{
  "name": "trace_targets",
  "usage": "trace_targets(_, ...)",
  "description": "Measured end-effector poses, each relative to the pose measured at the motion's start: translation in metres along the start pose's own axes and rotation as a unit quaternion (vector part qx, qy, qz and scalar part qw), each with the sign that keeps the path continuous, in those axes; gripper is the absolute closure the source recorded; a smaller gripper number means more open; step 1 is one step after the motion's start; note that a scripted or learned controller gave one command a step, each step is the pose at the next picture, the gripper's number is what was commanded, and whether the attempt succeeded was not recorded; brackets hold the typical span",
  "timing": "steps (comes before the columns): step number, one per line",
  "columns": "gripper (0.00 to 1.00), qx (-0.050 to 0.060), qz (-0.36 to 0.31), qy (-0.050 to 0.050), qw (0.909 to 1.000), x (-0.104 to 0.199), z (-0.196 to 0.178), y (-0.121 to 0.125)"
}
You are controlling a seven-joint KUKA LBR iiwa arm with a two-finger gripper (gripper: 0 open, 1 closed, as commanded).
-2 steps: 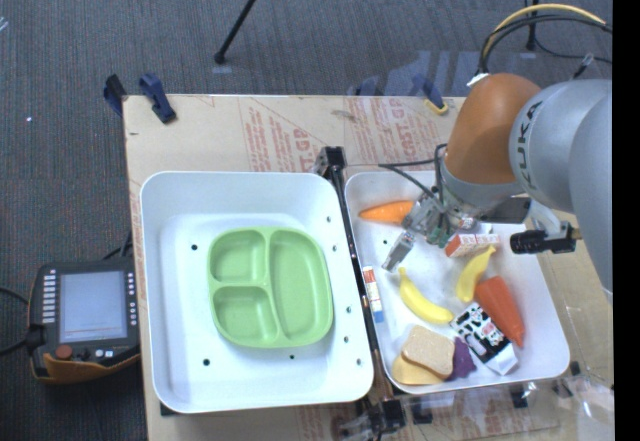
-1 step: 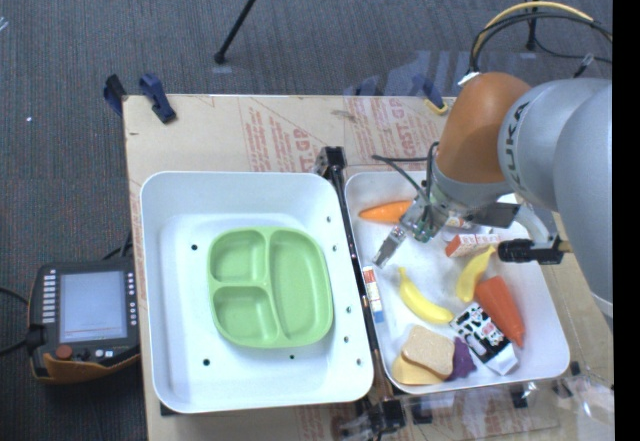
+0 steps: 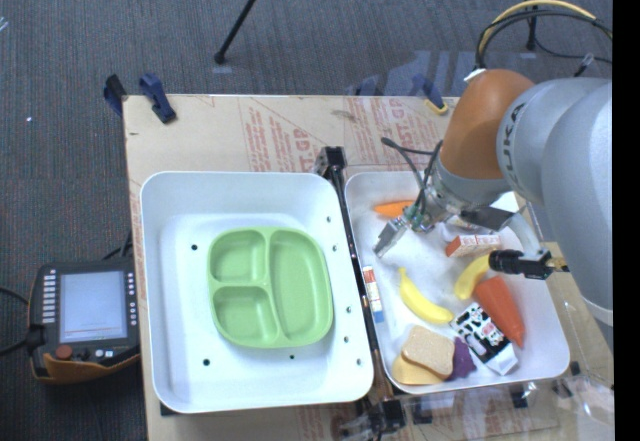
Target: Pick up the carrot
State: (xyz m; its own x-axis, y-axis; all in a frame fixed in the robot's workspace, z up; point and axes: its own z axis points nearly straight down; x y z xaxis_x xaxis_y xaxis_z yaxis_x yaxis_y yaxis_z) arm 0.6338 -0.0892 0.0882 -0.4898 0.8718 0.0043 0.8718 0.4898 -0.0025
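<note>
two white bins sit side by side on the desk [image 3: 250,124]. camera view, going left to right: left bin [image 3: 170,199] holds a green divided plate [image 3: 270,286], nothing else in it. right bin [image 3: 555,344] is the crowded one: a banana [image 3: 422,299] near the middle, a 2nd yellow piece [image 3: 471,274] just right of it, bread slices [image 3: 428,353] at the front, a black-and-white carton [image 3: 485,333], a small orange-and-white box [image 3: 472,245], and a thin tube [image 3: 372,293] along the left wall.

carrot [image 3: 501,309] lies in the right bin's right half, pointing toward the front, touching or nearly touching the carton. another orange piece [image 3: 393,209] shows at the back of that bin, partly under the arm; can't tell what it is.

hand [image 3: 396,235] hangs low over the back-left of the right bin, fingers slightly apart w/ nothing between them, so narrow and empty. it's well apart from the carrot, w/ the banana between.

handling, as a guess: looks like a toy carrot, prob light, stiff, smooth plastic so a bit slippery, not fragile. tapered body means a pinch near the tip could squirt out. best bet is across the thick upper half, jaws square to its long axis, opened wider than now. carton crowding the tip side is the main risk for a finger landing on the wrong thing.
</note>
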Motion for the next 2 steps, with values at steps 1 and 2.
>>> trace_targets(1, 0.0, -0.001, 0.194, -0.002, 0.981, -0.022, 0.001, -0.001)
trace_targets(2, 0.0, -0.001, 0.219, -0.002, 0.9758, -0.07, 0.0, -0.028)
